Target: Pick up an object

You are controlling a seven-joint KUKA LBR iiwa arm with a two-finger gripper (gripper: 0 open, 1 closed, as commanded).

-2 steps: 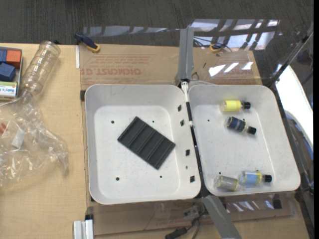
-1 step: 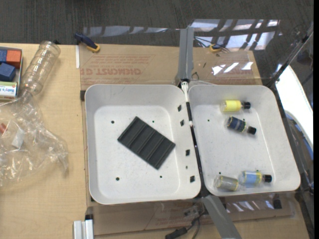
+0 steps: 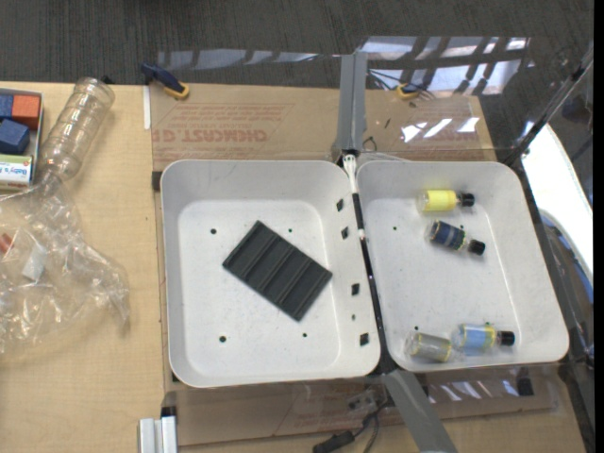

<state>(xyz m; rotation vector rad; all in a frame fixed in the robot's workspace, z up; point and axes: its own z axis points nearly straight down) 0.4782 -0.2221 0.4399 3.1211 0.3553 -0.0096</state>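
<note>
in the right bin (image 3: 528, 253) i see, nearest me, a clear bottle (image 3: 429, 346) touching a blue-labelled bottle (image 3: 483, 338); farther back a dark blue bottle (image 3: 455, 239), then a yellow bottle (image 3: 444, 199). a dark ridged panel (image 3: 277, 270) lies in the left bin (image 3: 189, 347). a crushed plastic bottle (image 3: 74, 128) rests on the counter (image 3: 104, 376).

A clear plastic bottle (image 3: 74, 125) lay tilted on the wooden bench (image 3: 94, 385), just beside a box of blue and orange blocks (image 3: 19, 130). Crumpled clear wrap (image 3: 47, 262) sprawled below them. A blue-and-yellow clamp (image 3: 168, 81) gripped the cardboard sheet (image 3: 245, 125).
</note>
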